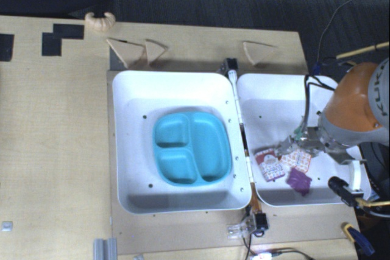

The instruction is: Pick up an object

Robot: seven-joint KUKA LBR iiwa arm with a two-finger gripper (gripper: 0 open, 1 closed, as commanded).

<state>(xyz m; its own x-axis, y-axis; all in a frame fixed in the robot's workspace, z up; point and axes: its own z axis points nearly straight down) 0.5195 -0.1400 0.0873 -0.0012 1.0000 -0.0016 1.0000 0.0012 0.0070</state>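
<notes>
A pale wooden bench (55, 149) carries two shallow white bins side by side: the left bin (131, 131) holds a blue divided tray (192, 146), and the right bin (268, 106) holds a red-and-white packet (271, 165), a patterned card (297, 159) and a purple block (298, 180), clustered toward its 6 o'clock wall. My gripper (297, 142) sits low over this cluster, just at 12 o'clock of the card; I cannot tell its opening or whether it has hold of anything. Risk, as I judge it: the items lie touching or overlapping, so a closing stroke may skid off the flat card or nudge the packet.

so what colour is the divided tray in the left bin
Light blue, a turquoise shade. The divided tray shows best in the camera view, lying in the left bin.
</notes>
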